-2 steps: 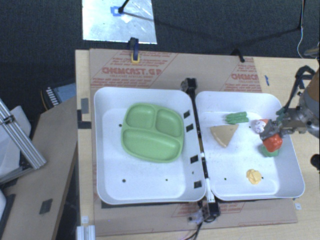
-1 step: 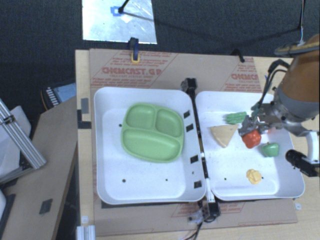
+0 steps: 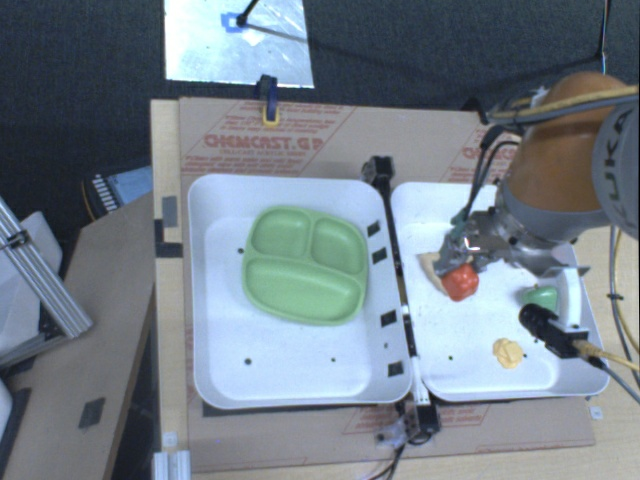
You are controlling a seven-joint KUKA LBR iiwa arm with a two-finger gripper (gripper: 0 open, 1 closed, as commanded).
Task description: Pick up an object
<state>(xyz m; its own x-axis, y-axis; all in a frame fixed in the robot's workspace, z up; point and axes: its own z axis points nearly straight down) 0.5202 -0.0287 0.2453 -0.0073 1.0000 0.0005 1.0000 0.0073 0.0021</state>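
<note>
We're hovering the tool (image 3: pixel 466 251) right over the red object (image 3: pixel 461 284) in the right bin (image 3: pixel 440 373); can't tell its opening. The tan piece (image 3: pixel 432 266) touching it is risking a slipped or double grab.

Both bins (image 3: pixel 215 368) are plain white, sitting on a tan cardboard sheet (image 3: pixel 330 128) with faded red lettering. Left one holds a pale green divided plate (image 3: pixel 305 265) — same soft green all over. In the right bin: a red-orange lump (image 3: pixel 461 284), a small yellow piece (image 3: pixel 508 352), a green bit (image 3: pixel 541 296). Arm (image 3: pixel 570 158) is grey with a big orange band — backdrop's dark.
</note>
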